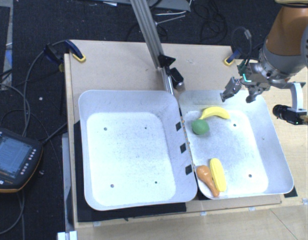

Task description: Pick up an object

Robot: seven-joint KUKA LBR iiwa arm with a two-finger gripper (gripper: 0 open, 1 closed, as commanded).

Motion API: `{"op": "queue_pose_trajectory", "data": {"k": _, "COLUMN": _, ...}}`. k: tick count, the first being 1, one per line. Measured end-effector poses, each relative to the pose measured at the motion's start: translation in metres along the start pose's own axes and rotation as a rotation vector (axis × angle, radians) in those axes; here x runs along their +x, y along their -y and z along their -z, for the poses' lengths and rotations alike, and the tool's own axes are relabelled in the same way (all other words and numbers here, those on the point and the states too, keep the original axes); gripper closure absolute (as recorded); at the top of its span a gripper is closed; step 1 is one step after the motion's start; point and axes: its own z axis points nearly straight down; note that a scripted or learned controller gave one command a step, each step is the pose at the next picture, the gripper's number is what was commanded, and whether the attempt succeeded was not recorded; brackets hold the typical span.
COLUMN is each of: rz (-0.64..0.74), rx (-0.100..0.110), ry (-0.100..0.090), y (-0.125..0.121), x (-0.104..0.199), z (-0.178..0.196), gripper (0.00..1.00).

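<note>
KUKA arm (pixel 289 39) reaches in from the right, gripper (pixel 240 92) hanging above the far rim of the right bin (pixel 274 149), fingers spread w/ nothing between them. Left bin (pixel 126 149) sits alongside. Candidates, all in the right bin: banana (pixel 215 113) nearest the gripper, touching or just beside the green ball (pixel 200 127); yellow block (pixel 217 174) and orange piece (pixel 207 179) lie together at the near rim. Best bet, by judgement: centre over the banana's middle, fingers across its narrow width, descend straight, clear of the ball and rim.
</note>
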Motion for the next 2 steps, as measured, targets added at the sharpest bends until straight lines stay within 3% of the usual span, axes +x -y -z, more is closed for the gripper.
{"op": "queue_pose_trajectory", "data": {"k": 1, "rz": 0.000, "rx": 0.000, "ry": 0.000, "y": 0.000, "x": 0.000, "z": 0.000, "gripper": 0.00}}
{"op": "queue_pose_trajectory", "data": {"k": 2, "rz": 0.000, "rx": 0.004, "ry": -0.001, "y": 0.004, "x": 0.010, "z": -0.053, "gripper": 0.00}}
